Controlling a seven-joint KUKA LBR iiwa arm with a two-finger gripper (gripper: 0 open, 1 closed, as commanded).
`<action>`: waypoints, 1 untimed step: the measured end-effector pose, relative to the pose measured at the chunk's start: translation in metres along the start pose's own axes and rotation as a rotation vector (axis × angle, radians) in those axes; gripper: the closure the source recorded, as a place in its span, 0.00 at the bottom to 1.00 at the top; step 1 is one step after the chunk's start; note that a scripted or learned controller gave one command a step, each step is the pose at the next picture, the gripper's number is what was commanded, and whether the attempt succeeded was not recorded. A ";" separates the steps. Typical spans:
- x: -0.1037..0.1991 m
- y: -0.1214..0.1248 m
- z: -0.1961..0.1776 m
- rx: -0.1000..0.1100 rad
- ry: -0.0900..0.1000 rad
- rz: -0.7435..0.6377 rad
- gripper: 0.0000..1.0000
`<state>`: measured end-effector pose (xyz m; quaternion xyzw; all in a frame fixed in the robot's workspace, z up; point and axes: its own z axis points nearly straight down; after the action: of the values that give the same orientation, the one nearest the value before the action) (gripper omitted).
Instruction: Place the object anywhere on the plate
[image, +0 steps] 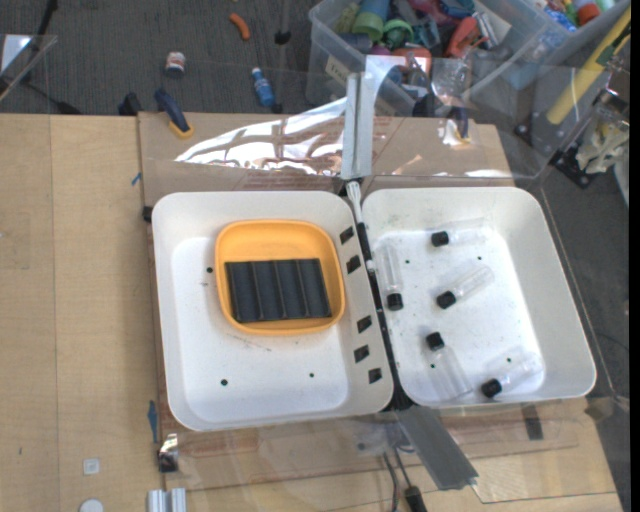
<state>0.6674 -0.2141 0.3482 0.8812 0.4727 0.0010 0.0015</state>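
Capped vials (462, 285) right bin (560, 300), orange plate (280, 236) left

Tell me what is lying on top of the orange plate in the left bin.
A dark ribbed rectangular block lies flat on the orange plate, covering most of its middle. The plate's rim shows all around it. What lies beneath the block cannot be seen. The plate sits in the left bin.

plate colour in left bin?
Orange plate, with a black ridged insert on it; camera view.
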 end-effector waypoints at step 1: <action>0.006 -0.004 -0.089 -0.004 0.000 -0.224 1.00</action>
<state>0.6670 -0.2067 0.4370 0.8229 0.5682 0.0015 0.0032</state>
